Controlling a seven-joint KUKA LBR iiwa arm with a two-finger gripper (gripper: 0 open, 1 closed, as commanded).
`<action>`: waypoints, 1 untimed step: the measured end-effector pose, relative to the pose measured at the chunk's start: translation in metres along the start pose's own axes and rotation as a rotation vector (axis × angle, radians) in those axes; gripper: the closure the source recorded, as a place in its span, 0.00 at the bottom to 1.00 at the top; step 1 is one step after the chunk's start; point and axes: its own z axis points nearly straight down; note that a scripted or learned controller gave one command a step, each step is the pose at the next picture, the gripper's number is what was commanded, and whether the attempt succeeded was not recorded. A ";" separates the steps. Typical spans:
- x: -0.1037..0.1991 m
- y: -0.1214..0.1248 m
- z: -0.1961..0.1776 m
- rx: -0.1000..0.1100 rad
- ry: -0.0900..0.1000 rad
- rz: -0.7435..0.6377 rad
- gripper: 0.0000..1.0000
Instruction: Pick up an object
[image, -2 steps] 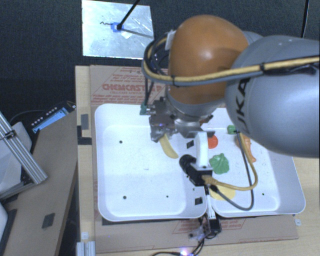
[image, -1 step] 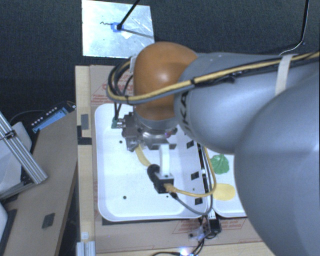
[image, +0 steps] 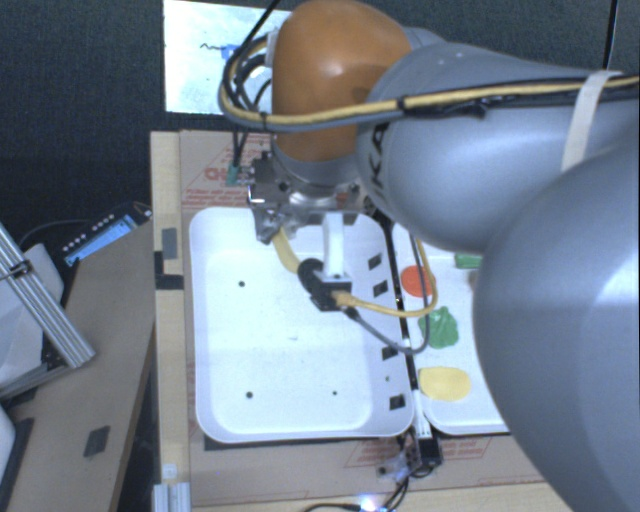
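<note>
1. Three small things lie in the right bin (image: 455, 418), any of which could be the object to pick: an orange round piece (image: 414, 282), a green piece (image: 441, 328) just below it, and a yellow piece (image: 445, 382) nearer the front rim. They sit close together but look apart from one another.
2. A further green scrap (image: 468, 261) peeks out at the arm's edge. It is too cut off to say what it is.
3. The gripper (image: 265, 230) hangs over the far end of the left bin (image: 290, 370), well apart from all of these pieces and with nothing seen in it. I cannot tell whether it is spread or closed.
4. Judging by this, the task is at its approach step and no grasp is begun. That part of the left bin's floor shows just a few dark specks.
5. The next move probably calls for travel across the divide to the right bin, then a descent centred on one piece.
6. The arm (image: 480, 150) covers most of the right bin, so more things may lie beneath it unseen.
</note>
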 end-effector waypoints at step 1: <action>-0.050 0.042 -0.027 0.002 -0.002 0.003 1.00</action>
